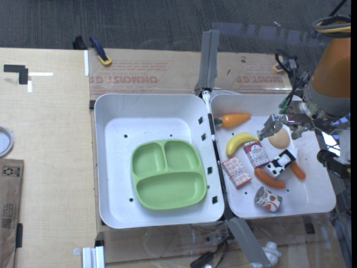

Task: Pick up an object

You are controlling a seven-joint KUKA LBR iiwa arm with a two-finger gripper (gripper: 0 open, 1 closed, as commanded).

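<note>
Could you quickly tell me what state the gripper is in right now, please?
Gripper: over the right bin, fingers spread open around a tan, rounded object; nothing visibly clamped between them.

place: prob. robotics lab | evidence: KUKA arm (334,71), two white bins (111,149), taped bench (44,149)
</note>
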